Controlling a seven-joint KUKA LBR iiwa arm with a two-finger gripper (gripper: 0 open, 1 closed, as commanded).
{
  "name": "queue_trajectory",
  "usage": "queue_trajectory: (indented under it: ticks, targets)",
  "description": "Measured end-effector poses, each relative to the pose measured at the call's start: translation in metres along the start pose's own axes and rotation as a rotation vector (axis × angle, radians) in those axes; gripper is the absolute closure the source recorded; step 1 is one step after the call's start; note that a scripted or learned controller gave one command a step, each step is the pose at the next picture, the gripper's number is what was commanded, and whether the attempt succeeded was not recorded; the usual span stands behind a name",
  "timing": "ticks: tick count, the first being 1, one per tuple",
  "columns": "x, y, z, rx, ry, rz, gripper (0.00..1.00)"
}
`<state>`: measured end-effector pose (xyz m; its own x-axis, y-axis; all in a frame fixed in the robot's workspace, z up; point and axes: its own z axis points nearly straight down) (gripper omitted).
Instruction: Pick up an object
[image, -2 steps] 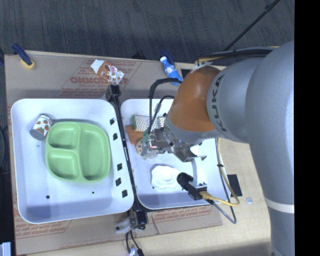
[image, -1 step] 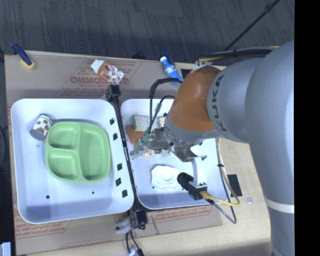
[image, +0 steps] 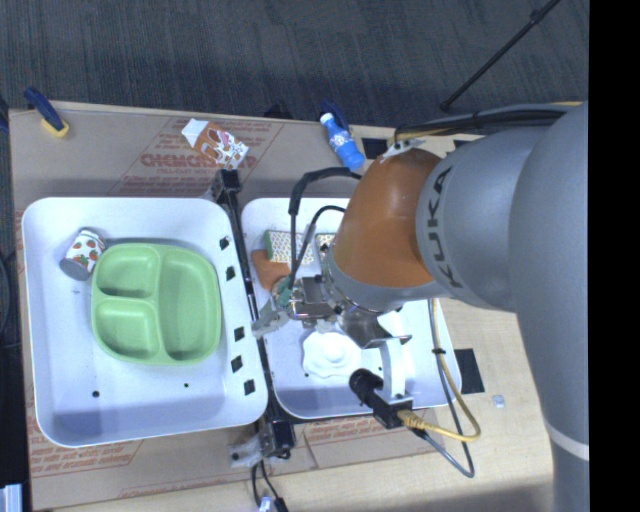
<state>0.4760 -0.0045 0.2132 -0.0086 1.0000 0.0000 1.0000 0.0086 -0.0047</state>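
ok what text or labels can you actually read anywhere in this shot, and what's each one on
"KUKA": dark letters running down the grey arm beside its orange band.
Red print on the cardboard sheet behind the left bin: large letters, too faint and blurred to read.
Patterned packet on that cardboard: print too small to read.
Small cup in the left bin: pattern, no legible words.

Even overhead light, soft shadows, slightly grainy, mild blur

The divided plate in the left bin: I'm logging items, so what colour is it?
Light green, plain, seen in the camera view: the three-compartment plastic plate.
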Motion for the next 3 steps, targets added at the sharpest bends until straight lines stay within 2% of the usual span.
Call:
queue_trajectory:
  ticks: [1, 2, 3]
  targets:
    - [-0.048, 0.0, -0.098, -0.006, -0.001, 0.004, 0.0]
    - [-0.108, -0.002, 0.051, 0.002, 0.0, 0.003, 0.0]
    - [-0.105, 0.033, 0.122, 0.001, 0.001, 0.001, 0.0]
